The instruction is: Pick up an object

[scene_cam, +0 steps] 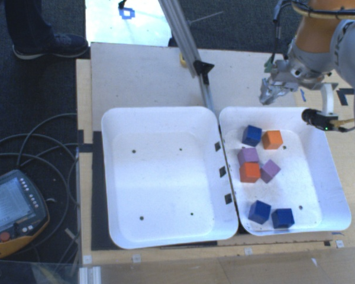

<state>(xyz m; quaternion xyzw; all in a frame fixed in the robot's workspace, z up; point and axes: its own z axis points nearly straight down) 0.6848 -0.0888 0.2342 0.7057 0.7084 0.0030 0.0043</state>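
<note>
Camera view, arm: the grey arm with its orange band enters from the right and ends above the bench, past the far rim of the right bin (343,218).
Camera view, gripper: the gripper (271,94) hangs over bare bench board just beyond that rim, not over any block. Nothing is seen between its fingers; whether they stand wide or narrow cannot be told at this slant.
Camera view, task objects: all blocks lie in the right bin. A blue block (252,135) and an orange block (272,139) sit nearest the gripper, just beside each other. Below them a purple block (247,155), a red-orange block (249,171) and a second purple block (270,170) form a tight cluster, apparently touching. Two dark blue blocks (271,214) rest near the front rim.
Camera view, left bin: the left bin (112,158) holds no blocks.
Judgement, placement: the gripper appears poised clear of the bin wall, likely so it can descend freely; the far blue and orange blocks seem the shortest reach.
Judgement, risk: the clustered blocks leave little finger room.
</note>
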